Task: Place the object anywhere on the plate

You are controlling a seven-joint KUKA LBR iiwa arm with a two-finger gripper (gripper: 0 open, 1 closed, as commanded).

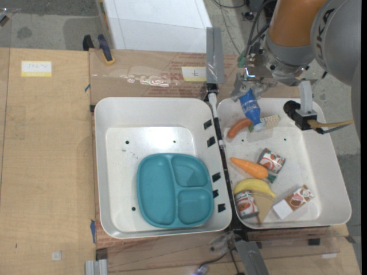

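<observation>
Right now the arm [309, 27] is hanging over the far end of the right bin [338, 176], well to the right of the teal plate [172, 189], which is lying in the left bin [106, 153]. Its hand [248, 91] is gripping a blue packet [250, 109] that is dangling above the sausage [238, 128]. Doing this well, I judge, means carrying the packet level leftward over the divider and letting go only once it is sitting above the plate.

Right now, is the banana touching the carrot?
Cannot tell. In the camera view the banana lies right below the carrot, their edges so close that neither a gap nor contact shows plainly.
</observation>
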